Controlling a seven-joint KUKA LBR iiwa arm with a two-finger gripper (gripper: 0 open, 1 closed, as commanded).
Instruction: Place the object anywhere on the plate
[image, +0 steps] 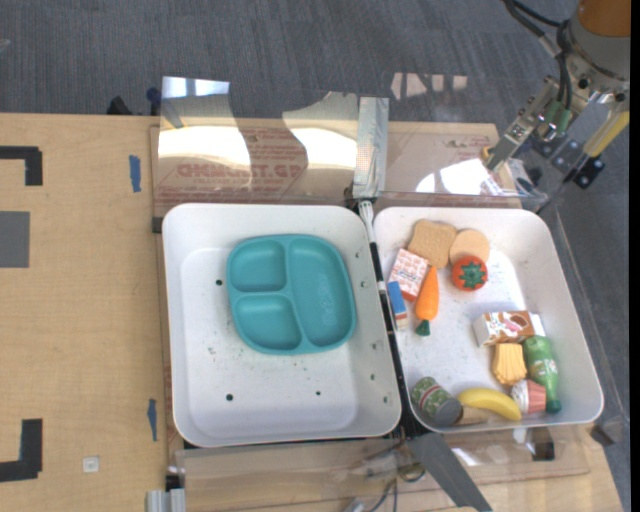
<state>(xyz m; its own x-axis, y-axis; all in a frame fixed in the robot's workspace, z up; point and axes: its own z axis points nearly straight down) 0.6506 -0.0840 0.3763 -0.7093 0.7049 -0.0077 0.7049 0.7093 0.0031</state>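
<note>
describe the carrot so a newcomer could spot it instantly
Look in the right white bin, upper-left part. The orange toy carrot with a green tip lies beside the red-and-white carton, below the tan toast slice. It is the only long, tapering orange piece there.

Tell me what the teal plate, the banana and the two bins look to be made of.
Teal plate: probably moulded plastic, with a matte uniform colour and soft rounded compartment ridges.
Banana: likely plastic toy food, smooth and evenly yellow with a slight sheen.
Left bin and right bin: apparently thin formed plastic, white, with rounded corners and a rolled rim; the left one's floor is speckled with dark marks.
</note>
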